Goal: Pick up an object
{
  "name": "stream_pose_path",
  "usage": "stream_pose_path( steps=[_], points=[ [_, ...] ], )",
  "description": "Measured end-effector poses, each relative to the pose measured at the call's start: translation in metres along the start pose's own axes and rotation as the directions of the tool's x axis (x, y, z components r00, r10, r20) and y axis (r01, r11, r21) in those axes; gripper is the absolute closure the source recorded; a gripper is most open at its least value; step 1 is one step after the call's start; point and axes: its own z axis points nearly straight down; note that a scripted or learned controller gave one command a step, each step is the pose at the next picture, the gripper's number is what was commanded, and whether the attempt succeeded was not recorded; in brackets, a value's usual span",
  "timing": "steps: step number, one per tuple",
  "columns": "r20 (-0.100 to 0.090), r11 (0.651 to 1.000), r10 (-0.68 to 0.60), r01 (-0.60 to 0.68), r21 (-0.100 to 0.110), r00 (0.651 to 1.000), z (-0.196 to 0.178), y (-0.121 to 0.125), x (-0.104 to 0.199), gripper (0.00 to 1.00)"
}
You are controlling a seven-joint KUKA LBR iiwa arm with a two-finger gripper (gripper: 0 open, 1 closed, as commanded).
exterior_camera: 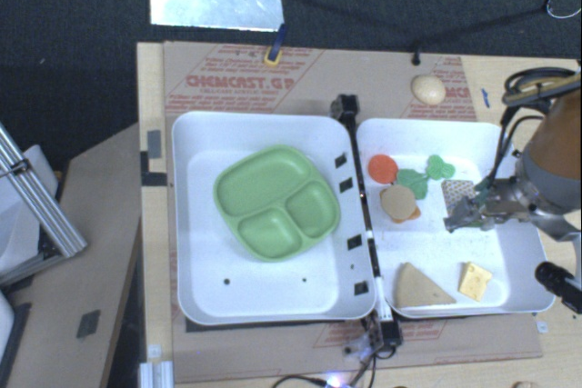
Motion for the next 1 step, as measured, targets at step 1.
stream_pose_path(
  steps=[1],
  points=[
    [-0.002, 1.0, -0.005, 0.005, 0.001, 1.0, -0.0072, 0.0337, 0.0447, 1.0]
  ],
)
